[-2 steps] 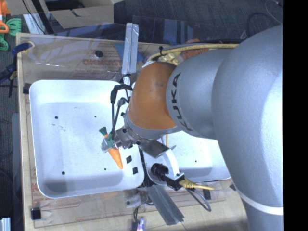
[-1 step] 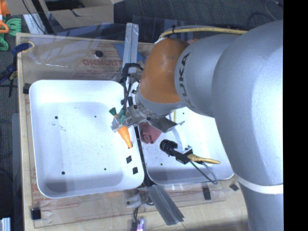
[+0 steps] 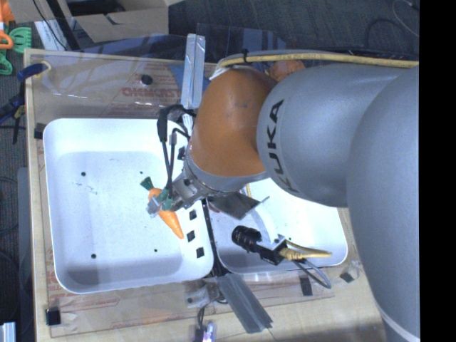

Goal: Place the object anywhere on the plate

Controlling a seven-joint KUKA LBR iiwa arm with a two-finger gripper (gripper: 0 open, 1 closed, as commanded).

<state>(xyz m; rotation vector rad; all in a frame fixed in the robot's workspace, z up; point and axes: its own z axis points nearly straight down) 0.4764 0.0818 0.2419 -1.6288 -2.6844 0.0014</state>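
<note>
Right now the hand (image 3: 162, 204) sits low in the left bin (image 3: 64, 162), clenched on a toy carrot (image 3: 169, 219) w/ green top. Black-handled tool (image 3: 274, 248) lies in right bin (image 3: 335, 244).

Your counter (image 3: 43, 291) is light wood, seen at a slant. Two shallow white bins sit on it side by side, touching along their inner walls. Left bin (image 3: 64, 212) is fully in view. Right bin (image 3: 335, 251) is mostly covered by the arm, you only get its near corner. Small black clips (image 3: 52, 316) sit on the counter at the bin corners.
</note>
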